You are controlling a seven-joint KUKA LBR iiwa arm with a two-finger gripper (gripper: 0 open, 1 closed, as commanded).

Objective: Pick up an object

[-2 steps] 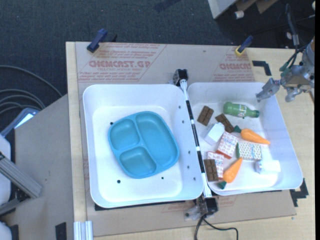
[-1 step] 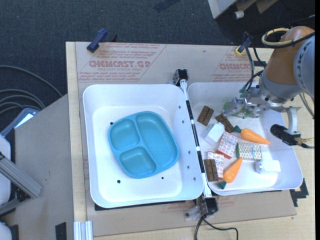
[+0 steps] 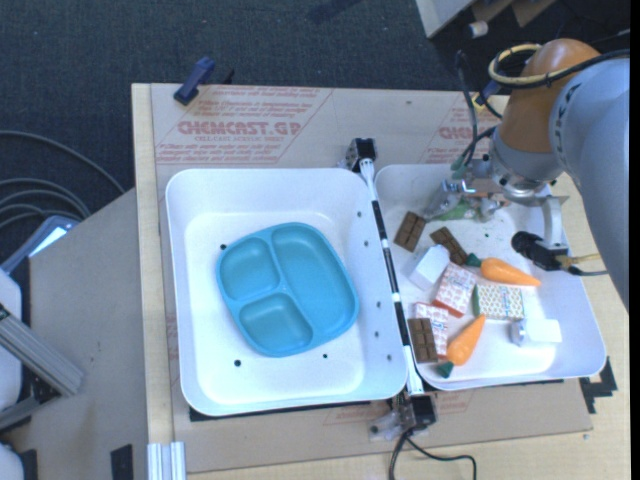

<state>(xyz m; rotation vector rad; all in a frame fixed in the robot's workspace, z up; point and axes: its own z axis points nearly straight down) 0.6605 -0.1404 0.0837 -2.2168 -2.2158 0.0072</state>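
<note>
Whether the grey two-finger gripper (image 3: 468,196), upper right, holds anything I cannot tell; crowded orange plastic carrots (image 3: 509,272) could slip aside.

Dark carpet floor (image 3: 150,18), brown printed board (image 3: 250,123) topping the bench

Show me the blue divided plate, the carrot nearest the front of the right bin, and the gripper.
Blue divided plate (image 3: 288,288), camera view, on the ridge where its compartments meet.
Front carrot (image 3: 465,339), camera view, middle of its orange body.
Gripper (image 3: 468,200), camera view, at its tip over the right bin's far end.
</note>
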